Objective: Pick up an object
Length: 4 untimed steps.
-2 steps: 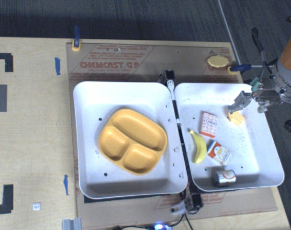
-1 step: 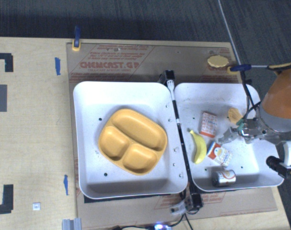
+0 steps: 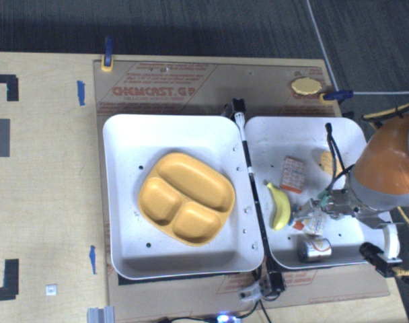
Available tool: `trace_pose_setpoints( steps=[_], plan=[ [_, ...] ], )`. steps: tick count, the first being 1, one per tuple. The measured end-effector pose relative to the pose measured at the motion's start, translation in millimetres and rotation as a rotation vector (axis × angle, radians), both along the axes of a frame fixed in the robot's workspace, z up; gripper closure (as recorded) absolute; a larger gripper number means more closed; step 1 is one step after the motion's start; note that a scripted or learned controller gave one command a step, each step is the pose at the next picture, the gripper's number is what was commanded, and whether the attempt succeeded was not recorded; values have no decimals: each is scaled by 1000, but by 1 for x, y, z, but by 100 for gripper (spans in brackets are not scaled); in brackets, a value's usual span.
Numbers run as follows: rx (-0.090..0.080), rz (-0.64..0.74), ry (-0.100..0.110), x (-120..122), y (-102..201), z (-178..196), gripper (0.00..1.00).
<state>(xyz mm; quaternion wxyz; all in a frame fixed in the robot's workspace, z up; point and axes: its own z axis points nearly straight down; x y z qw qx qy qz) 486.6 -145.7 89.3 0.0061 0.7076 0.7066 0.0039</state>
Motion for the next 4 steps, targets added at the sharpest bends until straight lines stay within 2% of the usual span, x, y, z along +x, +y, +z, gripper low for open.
trace_pose_setpoints(
  steps=[1, 2, 3, 4],
  plan=[
    [0, 0, 1, -3, 47, 0, 0],
    [-6, -3, -9, -1, 44, 11, 100],
    [-7, -4, -9, -1, 44, 12, 0],
    [-2, -1, -3, -2, 52, 0, 0]
  ],
)
